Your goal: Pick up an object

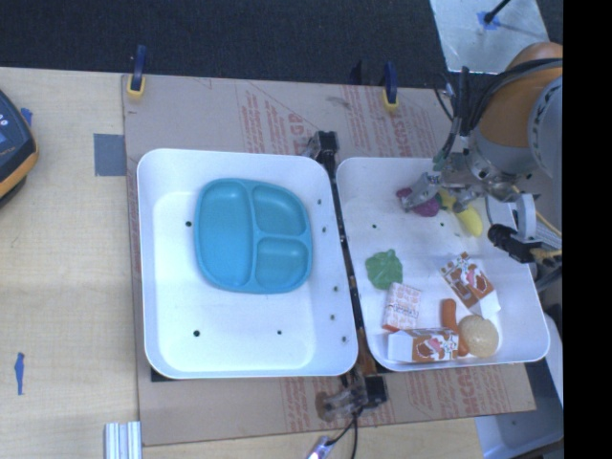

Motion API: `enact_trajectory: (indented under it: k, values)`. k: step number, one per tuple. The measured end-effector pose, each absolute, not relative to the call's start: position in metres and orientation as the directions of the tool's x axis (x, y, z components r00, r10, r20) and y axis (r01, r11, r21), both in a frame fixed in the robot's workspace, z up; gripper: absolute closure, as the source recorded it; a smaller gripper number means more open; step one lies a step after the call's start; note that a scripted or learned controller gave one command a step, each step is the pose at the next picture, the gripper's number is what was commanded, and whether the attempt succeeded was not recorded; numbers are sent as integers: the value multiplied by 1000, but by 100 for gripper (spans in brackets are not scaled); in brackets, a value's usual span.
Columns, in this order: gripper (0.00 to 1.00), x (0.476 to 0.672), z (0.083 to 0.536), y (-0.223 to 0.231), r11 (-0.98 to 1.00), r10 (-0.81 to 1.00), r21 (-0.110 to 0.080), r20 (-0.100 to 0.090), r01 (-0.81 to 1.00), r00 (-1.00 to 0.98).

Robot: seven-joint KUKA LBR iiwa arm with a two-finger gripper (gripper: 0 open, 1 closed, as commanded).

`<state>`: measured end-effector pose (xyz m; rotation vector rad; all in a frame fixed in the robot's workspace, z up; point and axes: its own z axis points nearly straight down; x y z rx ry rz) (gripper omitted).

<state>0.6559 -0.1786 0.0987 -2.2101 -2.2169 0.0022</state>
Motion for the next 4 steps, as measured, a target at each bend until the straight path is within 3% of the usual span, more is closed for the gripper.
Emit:
enact_trajectory:
  k: [1, 2, 3, 4]
  values:
    - [0, 656, 92, -157, 5, 1000, -4, 0, 1000, -5]
    - [0, 658, 107, -202, 5, 1000, -2, 5, 1000, -5]
    - [0, 656, 92, -139, 6, 1000, -4, 0, 1000, -6]
    - [100, 656, 103, -141, 7, 1000, -5, -1, 1000, -7]
